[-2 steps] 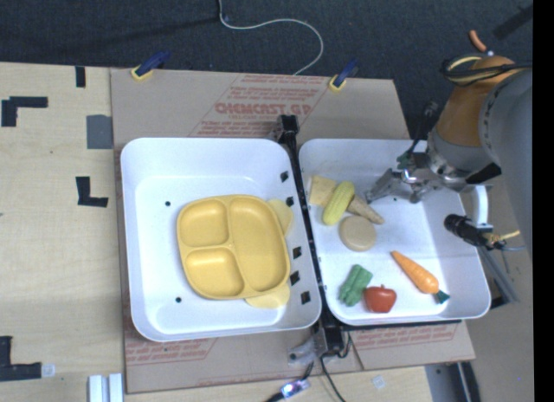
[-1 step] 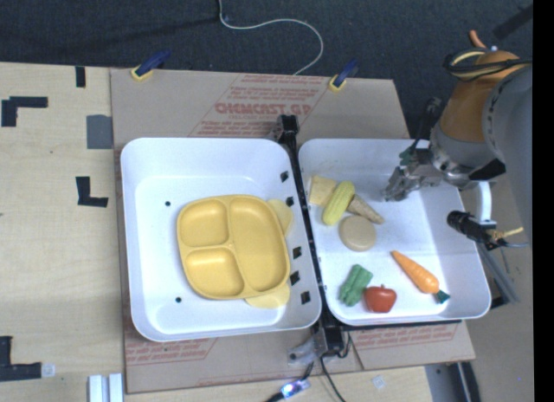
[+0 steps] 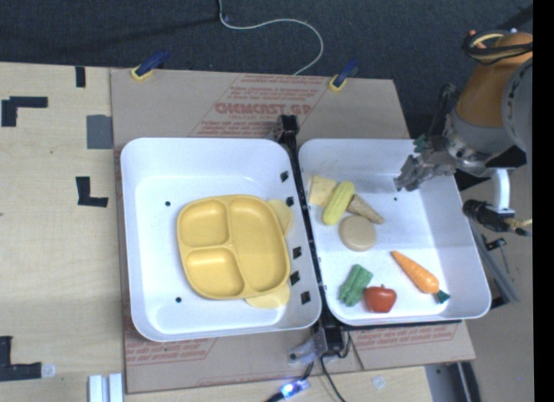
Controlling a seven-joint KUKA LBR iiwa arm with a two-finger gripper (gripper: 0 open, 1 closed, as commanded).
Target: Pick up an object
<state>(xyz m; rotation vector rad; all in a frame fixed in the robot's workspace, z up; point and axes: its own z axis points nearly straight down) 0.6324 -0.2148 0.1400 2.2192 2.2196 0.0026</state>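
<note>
Two bins on the table (image 3: 52, 244). Left bin (image 3: 147, 175): yellow tray (image 3: 232, 246), three compartments, with pale yellow pieces showing at its right and lower edges. Right bin (image 3: 450, 288): corn (image 3: 338, 203) leaning on a yellow wedge (image 3: 320, 189), tan cone (image 3: 367, 211) just right of the corn, beige disc (image 3: 357, 234) below them, carrot (image 3: 415, 272) toward the right, green pepper (image 3: 355, 284) beside a tomato (image 3: 380, 298) at the near edge. End effector (image 3: 410, 177) over the right bin's upper right area, apart from all items; nothing seen in it, finger state cannot be told.
</note>
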